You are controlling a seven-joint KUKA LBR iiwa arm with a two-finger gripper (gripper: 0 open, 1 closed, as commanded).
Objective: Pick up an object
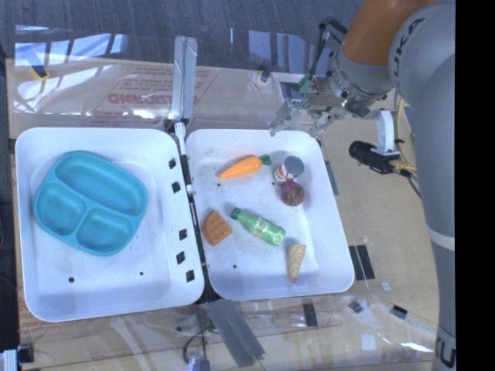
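Note:
The right bin (329, 277) holds an orange carrot (240, 166), a green bottle (259, 226) lying on its side, a brown waffle-like piece (216, 227), an ice-cream cone (295, 260), a small grey cup (293, 165) and a dark red round item (292, 195). My gripper (298, 122) hangs over the back rim of this bin, above and behind the carrot and the cup. It is open with nothing between its fingers.
The left bin (31, 284) holds a blue divided plate (90, 201). A ridge with black clips (186, 215) separates the two bins. A black cable fitting (371, 155) hangs from the arm just right of the right bin.

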